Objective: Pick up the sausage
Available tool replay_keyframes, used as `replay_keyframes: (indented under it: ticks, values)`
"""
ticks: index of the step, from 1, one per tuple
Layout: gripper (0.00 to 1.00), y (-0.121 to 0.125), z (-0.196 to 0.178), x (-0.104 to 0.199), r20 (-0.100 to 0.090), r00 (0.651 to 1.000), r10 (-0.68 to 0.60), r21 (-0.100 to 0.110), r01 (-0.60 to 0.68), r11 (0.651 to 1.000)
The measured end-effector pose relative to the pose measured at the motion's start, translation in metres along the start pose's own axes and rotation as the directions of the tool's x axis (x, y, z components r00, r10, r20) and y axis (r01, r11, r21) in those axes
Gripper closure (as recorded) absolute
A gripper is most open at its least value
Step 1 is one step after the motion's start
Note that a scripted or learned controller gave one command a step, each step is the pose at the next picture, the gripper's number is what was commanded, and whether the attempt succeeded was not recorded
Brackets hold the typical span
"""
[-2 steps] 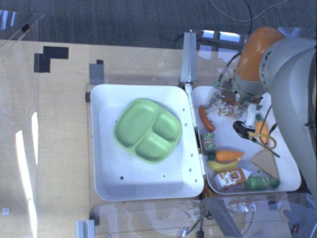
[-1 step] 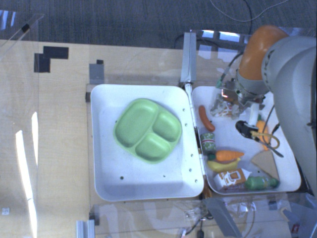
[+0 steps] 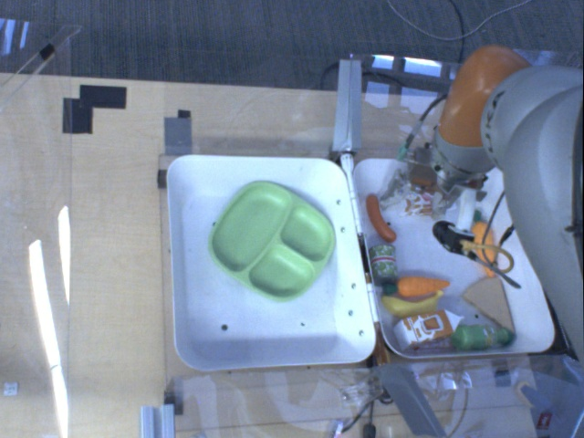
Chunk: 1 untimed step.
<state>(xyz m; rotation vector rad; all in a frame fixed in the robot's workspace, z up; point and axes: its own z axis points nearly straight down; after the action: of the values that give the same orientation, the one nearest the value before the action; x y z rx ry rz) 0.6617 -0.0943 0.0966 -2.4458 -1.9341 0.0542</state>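
Sausage (image 3: pixel 380 219) lay untouched by the right bin's (image 3: pixel 546 328) left wall, above a small can (image 3: pixel 383 263) and a carrot (image 3: pixel 422 287). Gripper (image 3: pixel 431 179) hung near the bin's far end; its grip could not be told.

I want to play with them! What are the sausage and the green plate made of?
The sausage looks like smooth toy plastic: even reddish-orange with a slight shine. The green plate also looks like moulded plastic, matte, one flat colour with rounded compartments. Neither is certain from here.
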Motion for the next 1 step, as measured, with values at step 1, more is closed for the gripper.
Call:
replay_keyframes:
  ticks: [1]
  values:
    - [0.0,0.0014,0.0078,0.0044,-0.008,0.998,0.057,-0.01,-0.057,0.998]
